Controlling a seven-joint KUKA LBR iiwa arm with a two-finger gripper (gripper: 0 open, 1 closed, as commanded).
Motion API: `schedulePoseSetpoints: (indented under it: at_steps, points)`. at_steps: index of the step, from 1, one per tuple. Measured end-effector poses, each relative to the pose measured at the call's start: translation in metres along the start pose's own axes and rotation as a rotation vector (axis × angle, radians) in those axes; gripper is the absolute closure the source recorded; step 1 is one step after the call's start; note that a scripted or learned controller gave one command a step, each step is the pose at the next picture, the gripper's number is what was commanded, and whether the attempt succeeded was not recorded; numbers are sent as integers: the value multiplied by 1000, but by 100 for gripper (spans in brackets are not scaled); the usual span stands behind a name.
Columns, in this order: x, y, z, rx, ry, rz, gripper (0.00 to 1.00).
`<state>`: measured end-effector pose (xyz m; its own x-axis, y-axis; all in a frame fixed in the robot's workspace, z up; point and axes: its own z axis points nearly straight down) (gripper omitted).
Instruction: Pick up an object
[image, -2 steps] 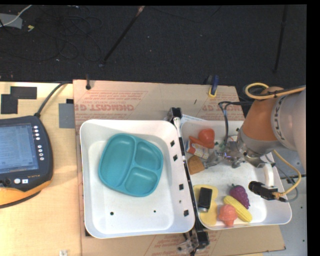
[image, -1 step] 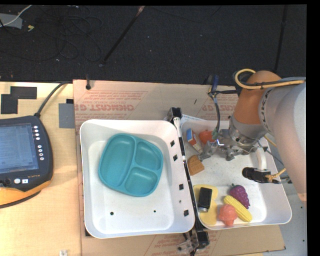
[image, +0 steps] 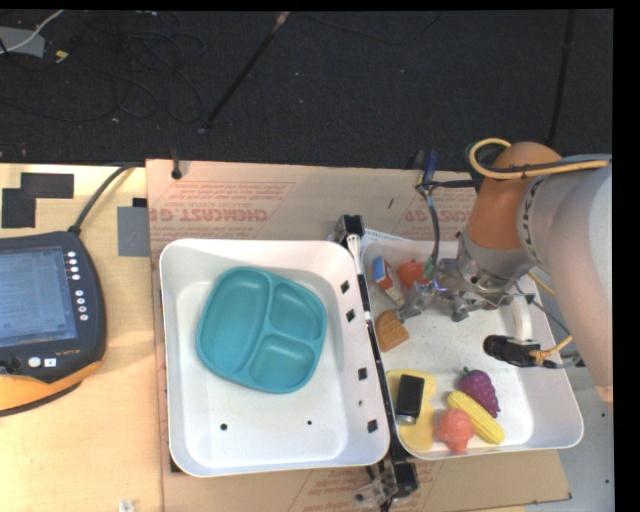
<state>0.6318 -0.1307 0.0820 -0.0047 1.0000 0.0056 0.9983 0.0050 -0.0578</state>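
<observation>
Orange is the nearest thing to me: a small orange-red toy lies in the back of the right bin, and my end effector hangs low just beside it, on the side away from the divider between the two bins. Whether I am spread or pressed together I cannot tell; the wrist hides the tips from here. Nothing shows between them, so I claim no grasp.

Measured from that divider: a small blue piece sits right against it, the orange-red toy next, then me. A tan block lies close to the divider a little nearer the front. Further forward, a black piece on a yellow one, then a pink fruit, a yellow corn and purple grapes. Across the divider, the left bin holds a teal plate.

The risk, as I judge it: the toy and the blue piece crowd together, so closing here could catch both or nudge one aside. Come down off-centre and I pinch only air.
</observation>
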Motion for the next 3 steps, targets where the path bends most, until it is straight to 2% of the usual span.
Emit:
schedulePoseSetpoints:
  at_steps: [2, 3]
  points:
    - [-18, 1, 1, 4, 17, -5, 0]
    - [-42, 3, -1, -10, 18, 9, 0]
